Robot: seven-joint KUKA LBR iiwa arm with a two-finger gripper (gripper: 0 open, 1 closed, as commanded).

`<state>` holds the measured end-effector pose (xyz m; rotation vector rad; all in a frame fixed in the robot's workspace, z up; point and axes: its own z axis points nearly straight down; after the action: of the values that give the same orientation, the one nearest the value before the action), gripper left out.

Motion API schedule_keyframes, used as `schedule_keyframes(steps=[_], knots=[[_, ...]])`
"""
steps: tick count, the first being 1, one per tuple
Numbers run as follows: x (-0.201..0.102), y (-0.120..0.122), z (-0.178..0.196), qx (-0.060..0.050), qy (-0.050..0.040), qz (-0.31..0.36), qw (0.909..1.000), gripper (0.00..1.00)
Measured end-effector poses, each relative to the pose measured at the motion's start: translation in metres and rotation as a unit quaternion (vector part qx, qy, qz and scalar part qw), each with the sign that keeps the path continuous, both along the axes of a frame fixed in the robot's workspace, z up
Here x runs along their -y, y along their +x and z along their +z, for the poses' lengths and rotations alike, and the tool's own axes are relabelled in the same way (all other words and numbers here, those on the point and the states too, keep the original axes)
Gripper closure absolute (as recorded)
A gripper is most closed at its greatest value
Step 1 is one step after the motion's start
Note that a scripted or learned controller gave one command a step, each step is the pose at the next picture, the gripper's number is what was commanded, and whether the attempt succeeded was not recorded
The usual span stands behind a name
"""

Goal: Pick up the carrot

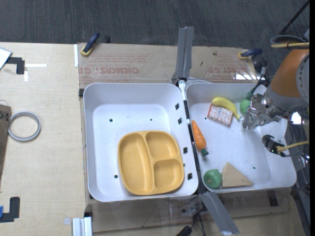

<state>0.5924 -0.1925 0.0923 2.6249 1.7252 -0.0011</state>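
Hovering my gripper point(252, 116) over the right edge of the right bin point(256, 151), near its far right corner; whether it is open or shut I cannot tell from this slant. Nothing shows in its grasp.

Carrot point(198, 135) lies flat against the left wall of the right bin, roughly midway along that wall, orange body pointing toward the far side, green stub toward the near side. Well apart from my gripper, on the opposite side of the bin.

Neighbours: banana point(225, 104) and a small patterned card point(220, 114) near the far edge, between me and the carrot's far end; a green ball point(244, 105) just beside my gripper; green apple point(212, 178) and tan wedge point(236, 177) at the near edge. Yellow divided plate point(150, 161) sits in the left bin point(98, 112).

Judgement on the approach:
- Travel across above the contents before descending, so I do not clip the banana or the card.
- Set the grip across the carrot's width, at the thick orange middle (not the tapered stub).
- The wall is the risk: the carrot looks to be touching or nearly touching it, so one side of my grip has little room. Come down slightly inboard and let closing draw the carrot off the wall.
- Lift straight up.
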Motion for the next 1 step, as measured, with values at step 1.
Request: schedule_keyframes(steps=[1], knots=[[-0.0003, 0.0135, 0.0233, 0.000, 0.0001, 0.000, 1.0000, 1.00]])
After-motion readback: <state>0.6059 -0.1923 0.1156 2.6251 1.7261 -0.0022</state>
